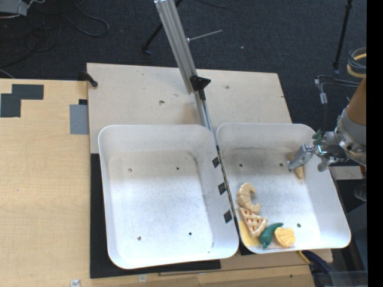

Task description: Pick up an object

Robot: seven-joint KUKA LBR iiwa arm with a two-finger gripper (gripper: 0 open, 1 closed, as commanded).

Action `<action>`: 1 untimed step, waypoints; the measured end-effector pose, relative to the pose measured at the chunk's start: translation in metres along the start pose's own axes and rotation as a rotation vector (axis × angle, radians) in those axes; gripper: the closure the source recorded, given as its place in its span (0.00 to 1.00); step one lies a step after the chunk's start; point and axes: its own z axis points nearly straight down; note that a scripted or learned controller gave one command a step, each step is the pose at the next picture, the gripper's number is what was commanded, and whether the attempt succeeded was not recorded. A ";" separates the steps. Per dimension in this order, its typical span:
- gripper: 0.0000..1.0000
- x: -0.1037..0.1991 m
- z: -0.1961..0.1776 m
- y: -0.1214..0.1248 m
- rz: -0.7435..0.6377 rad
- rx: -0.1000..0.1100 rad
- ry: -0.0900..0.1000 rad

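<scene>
Two shallow white bins are set side by side on the bench. The left bin (119,160) is seen with only small dark specks on its floor. The right bin (263,136) holds a cluster of small objects near its near-left corner, close to the divider between the bins.

In that cluster, a pale croissant-shaped piece (248,198) is placed farthest from the camera. Just nearer lies a waffle-patterned wedge with red lines (254,223). A green object (268,232) is seen touching the wedge's near right side, and a yellow ridged piece (285,237) is set just beside the green one, on its right, near the bin's near wall.

The gripper (299,160) is positioned over the right side of the right bin, reached in from the right, with the grey arm (350,139) behind it at the frame's edge. A small tan object (298,171) is seen directly below the fingertips, at the bin's right wall, well apart from the cluster. Whether it is pinched between the fingers or merely lying under them cannot be told, and how far the pincer is spread cannot be told either.

A slanted metal post (179,46) is mounted behind the bins.
</scene>
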 end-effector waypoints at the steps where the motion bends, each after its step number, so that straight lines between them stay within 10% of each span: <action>1: 0.00 0.000 -0.003 0.001 0.000 -0.005 -0.001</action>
